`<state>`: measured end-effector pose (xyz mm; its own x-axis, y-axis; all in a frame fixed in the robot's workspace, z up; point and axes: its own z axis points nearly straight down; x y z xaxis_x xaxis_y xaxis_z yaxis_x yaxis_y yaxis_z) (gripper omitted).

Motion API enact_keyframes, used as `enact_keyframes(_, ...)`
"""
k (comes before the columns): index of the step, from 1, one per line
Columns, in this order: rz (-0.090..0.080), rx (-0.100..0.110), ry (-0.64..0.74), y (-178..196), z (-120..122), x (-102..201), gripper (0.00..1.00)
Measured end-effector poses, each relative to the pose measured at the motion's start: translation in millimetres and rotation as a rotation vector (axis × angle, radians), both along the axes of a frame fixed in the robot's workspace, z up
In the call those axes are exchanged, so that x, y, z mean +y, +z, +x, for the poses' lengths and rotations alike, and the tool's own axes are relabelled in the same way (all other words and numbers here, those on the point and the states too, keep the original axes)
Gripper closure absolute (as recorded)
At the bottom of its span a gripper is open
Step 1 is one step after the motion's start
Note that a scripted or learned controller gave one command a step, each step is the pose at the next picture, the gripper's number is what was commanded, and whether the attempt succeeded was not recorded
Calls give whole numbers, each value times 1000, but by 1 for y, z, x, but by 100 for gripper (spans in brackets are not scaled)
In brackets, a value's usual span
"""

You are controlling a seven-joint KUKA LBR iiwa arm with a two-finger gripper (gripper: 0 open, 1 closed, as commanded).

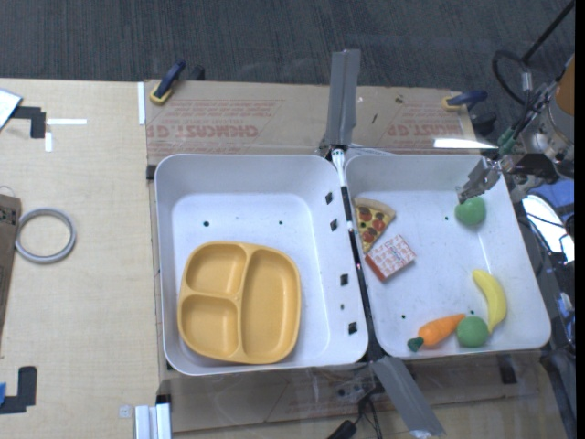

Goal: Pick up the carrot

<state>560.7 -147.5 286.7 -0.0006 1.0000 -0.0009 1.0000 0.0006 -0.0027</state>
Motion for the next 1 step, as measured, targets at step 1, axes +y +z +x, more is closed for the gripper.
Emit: enact_keyframes(1,1,2,-81,-89,-45,33,0)
